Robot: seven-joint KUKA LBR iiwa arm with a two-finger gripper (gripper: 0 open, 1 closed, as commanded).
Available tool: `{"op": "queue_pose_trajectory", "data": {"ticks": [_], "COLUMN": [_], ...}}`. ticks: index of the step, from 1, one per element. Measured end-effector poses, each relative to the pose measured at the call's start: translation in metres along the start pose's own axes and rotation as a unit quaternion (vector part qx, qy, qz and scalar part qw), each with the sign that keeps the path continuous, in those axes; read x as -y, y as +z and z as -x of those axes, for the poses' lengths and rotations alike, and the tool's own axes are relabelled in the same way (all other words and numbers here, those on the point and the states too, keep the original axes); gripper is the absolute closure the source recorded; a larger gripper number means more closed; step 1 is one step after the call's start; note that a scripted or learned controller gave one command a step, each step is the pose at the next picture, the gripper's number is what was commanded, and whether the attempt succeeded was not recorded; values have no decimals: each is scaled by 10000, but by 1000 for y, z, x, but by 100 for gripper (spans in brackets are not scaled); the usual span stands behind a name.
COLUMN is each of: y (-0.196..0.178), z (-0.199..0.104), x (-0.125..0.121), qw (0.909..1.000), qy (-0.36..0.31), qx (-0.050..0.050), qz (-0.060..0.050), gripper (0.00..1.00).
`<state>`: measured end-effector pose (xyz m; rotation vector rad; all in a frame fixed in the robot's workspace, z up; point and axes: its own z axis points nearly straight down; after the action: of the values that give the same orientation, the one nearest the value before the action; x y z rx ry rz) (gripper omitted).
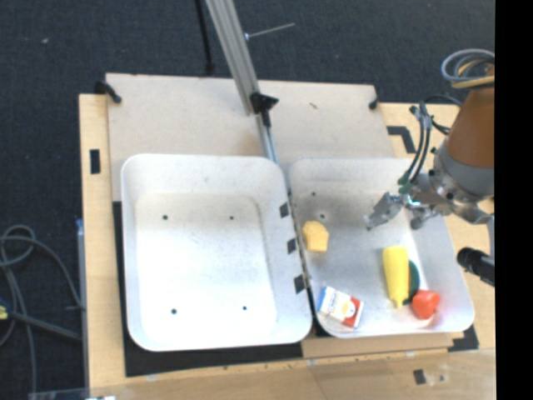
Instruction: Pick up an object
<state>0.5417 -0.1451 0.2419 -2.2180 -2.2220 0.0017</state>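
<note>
Right-hand shallow white plastic bin (350, 177): two-finger gripper (398, 210) hovering, fingers parted, gripping nothing; should be centring over yellow banana-shaped toy (395, 273) before descending

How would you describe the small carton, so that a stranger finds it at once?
Look in the right bin, the one near the claw. At its front left corner lies the small carton, white with a red end. Unlike the yellow block and the yellow cylinder, it has printed sides.
</note>
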Motion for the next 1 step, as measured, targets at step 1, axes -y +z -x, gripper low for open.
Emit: {"op": "queue_pose_trajectory", "data": {"ticks": [1], "y": [-3], "z": [0], "x": [-1], "qw": [10000], "qy": [7], "qx": [5], "qz": [25], "gripper": [0]}}
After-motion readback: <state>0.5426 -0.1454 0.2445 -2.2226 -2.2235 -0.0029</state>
